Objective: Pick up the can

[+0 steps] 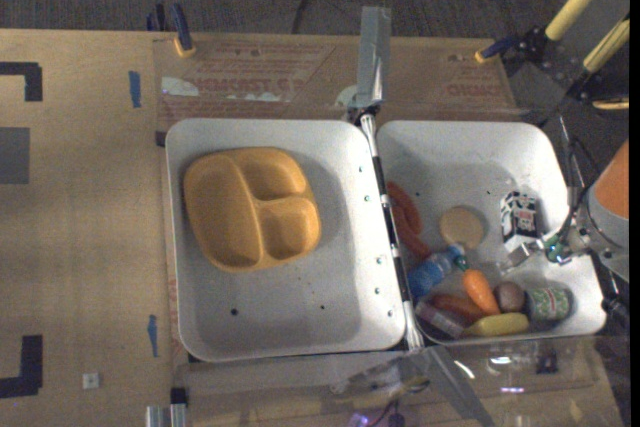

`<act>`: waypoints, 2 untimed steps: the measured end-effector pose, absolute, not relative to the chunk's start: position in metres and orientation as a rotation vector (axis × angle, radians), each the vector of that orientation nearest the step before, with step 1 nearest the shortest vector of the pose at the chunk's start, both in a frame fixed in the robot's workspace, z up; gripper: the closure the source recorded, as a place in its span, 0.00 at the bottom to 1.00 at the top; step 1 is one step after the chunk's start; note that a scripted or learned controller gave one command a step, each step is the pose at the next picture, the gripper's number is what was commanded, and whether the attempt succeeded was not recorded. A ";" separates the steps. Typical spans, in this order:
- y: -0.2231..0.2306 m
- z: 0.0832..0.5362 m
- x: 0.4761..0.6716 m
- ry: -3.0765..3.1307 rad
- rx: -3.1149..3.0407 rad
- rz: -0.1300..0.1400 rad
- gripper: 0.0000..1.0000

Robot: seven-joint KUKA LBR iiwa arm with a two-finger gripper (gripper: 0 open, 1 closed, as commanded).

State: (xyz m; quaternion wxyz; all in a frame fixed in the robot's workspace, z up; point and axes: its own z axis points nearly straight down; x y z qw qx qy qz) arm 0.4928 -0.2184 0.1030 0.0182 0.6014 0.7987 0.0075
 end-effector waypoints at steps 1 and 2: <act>-0.224 0.088 0.483 2.896 1.187 0.003 0.00; -0.219 0.098 0.485 2.899 1.188 0.019 1.00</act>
